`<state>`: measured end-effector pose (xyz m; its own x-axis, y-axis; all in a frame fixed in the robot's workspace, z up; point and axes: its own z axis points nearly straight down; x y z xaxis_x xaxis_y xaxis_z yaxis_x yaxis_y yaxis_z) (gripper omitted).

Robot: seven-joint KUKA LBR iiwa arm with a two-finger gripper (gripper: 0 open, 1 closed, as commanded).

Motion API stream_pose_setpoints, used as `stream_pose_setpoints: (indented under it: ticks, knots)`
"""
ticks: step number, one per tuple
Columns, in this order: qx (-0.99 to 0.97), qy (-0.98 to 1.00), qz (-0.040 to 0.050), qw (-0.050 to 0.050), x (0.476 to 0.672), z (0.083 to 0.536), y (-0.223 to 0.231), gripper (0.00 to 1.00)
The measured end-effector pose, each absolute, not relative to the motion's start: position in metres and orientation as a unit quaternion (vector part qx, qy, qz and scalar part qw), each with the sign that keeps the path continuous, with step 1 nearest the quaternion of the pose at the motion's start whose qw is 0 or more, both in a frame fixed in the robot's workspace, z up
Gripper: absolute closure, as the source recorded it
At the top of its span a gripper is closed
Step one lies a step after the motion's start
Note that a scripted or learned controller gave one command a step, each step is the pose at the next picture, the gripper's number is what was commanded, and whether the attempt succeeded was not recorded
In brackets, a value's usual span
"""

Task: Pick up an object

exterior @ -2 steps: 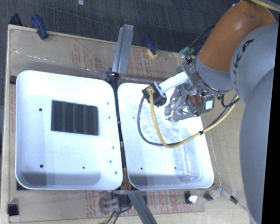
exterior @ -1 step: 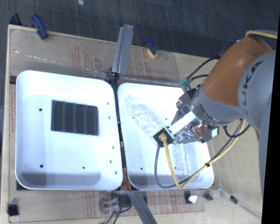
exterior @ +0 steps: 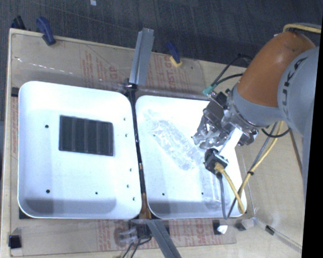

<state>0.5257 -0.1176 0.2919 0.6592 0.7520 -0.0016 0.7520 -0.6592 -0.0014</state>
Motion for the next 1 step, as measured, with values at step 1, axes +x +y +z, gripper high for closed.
stream_pose_setpoints:
  ticks: [1]
  knots:
    - [-0.91, -0.414, 0.0023, 0.001, 0.5259, 0.3011, -0.1176, 1.0]
